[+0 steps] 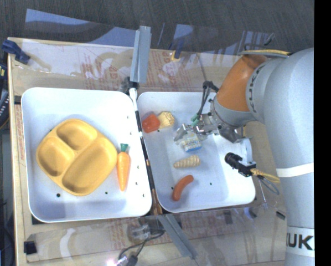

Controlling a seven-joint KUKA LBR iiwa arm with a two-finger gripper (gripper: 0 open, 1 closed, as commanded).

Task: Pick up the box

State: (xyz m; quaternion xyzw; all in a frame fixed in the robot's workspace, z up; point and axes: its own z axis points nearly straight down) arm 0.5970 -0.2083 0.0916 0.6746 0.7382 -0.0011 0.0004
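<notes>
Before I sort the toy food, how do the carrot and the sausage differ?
The carrot is orange with a green top; the sausage is red-orange all over. The carrot lies in the left bin beside the yellow tray; the sausage lies in the right bin. The carrot points straight up the view; the sausage lies slanted. Both lie flat.

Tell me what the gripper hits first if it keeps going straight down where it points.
Probably the box: the gripper sits right over it in the right bin, though the height between them is unclear.
</notes>
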